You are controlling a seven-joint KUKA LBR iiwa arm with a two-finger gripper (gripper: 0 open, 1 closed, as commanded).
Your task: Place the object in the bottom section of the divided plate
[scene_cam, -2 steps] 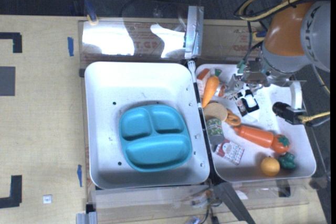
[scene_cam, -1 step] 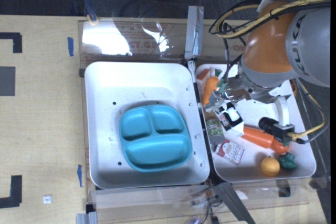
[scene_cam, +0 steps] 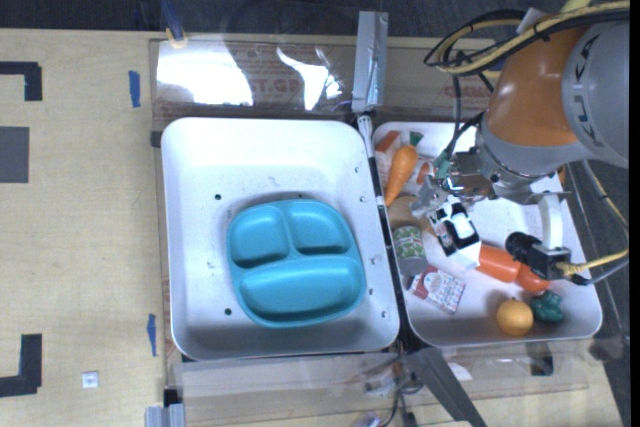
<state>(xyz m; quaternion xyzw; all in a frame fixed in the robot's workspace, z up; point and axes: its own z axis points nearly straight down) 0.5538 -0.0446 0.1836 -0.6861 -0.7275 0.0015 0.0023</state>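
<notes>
A blue divided plate (scene_cam: 295, 261) lies in the left white bin (scene_cam: 190, 165); its wide bottom section (scene_cam: 300, 287) faces the near edge and two smaller sections sit behind it. The gripper (scene_cam: 455, 223) hangs low over the middle of the right bin (scene_cam: 585, 315), among the toys. Just left of it an orange carrot (scene_cam: 399, 171) lies against the bin's left wall. A second carrot (scene_cam: 503, 266) with a green top (scene_cam: 547, 306) lies right of the gripper. The gripper's own body hides what is under it.
The right bin also holds a green can (scene_cam: 408, 245), a red and white packet (scene_cam: 438, 288) and an orange fruit (scene_cam: 514, 316). The grey arm with its orange band (scene_cam: 545, 95) and cables covers the bin's back right. A clear plastic sheet (scene_cam: 260, 75) lies behind the left bin.
</notes>
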